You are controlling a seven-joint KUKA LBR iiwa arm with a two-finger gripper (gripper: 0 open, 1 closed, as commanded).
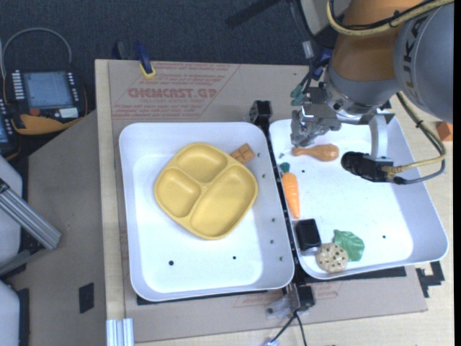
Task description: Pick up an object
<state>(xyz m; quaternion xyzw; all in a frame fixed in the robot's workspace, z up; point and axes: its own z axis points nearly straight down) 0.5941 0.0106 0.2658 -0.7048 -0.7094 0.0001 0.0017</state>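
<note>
The gripper (308, 137) hangs over the far left part of the right bin (410, 215). A tan drumstick-shaped toy (318, 151) lies just below and beside its tips, possibly touching them. Whether the tips are spread or pressed together cannot be told. Nearer the camera from the drumstick-shaped toy lies a carrot (290, 194), then a black block (307, 233).

Two white bins sit before me: the left bin (144, 265) and the right bin (410, 229). At frame centre, one yellow divided plate (207, 190) and one small brown block (243, 153). To the right I count one chicken drumstick (319, 151), one carrot (290, 192), one black block (307, 233), one cookie (332, 257) and one green leaf (351, 242).
</note>
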